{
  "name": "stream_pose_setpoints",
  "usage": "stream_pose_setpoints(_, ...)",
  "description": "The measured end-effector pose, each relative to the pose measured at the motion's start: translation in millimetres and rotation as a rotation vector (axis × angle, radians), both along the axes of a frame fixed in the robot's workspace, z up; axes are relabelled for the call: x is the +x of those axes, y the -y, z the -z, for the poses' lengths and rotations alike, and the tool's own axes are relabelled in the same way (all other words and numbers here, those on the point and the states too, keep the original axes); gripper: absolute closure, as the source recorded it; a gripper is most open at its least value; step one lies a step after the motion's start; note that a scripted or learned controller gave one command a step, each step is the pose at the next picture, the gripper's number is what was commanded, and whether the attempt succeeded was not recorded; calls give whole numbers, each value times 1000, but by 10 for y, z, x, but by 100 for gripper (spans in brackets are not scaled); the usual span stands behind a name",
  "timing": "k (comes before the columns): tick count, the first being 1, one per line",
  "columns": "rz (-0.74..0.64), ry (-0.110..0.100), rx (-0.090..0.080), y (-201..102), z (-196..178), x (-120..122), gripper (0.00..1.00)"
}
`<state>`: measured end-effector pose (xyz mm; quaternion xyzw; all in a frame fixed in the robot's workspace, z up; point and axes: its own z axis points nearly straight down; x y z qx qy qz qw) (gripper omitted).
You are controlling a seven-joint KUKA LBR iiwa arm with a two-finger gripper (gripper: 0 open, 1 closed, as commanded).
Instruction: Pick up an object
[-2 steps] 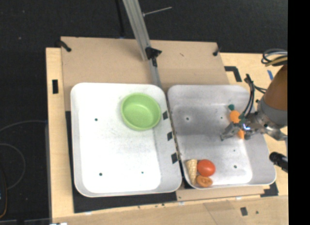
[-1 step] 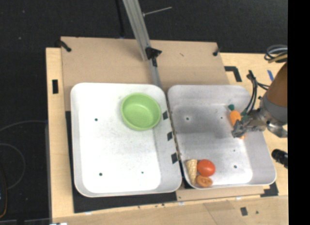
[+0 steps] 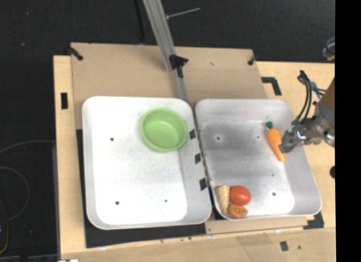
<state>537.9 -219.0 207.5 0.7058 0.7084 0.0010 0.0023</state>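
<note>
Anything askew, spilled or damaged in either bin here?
Nothing stands out. The green bowl sits upright in the left bin; the carrot, tomato and other small pieces lie inside the right bin.

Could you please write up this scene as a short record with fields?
left bin: holds a green bowl, upright
right bin: holds a carrot near its right wall; tomato, a pale wedge-shaped item and a small orange item clustered at the front left corner
gripper: just right of the carrot, at the bin's right edge
</note>
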Motion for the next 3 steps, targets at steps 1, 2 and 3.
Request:
stream_pose_setpoints(1,0,4,-1,13,-544,20,100)
stream_pose_setpoints(2,-5,-1,3,-518,-614,239,100)
stream_pose_setpoints(3,-4,-1,2,-959,-649,433,100)
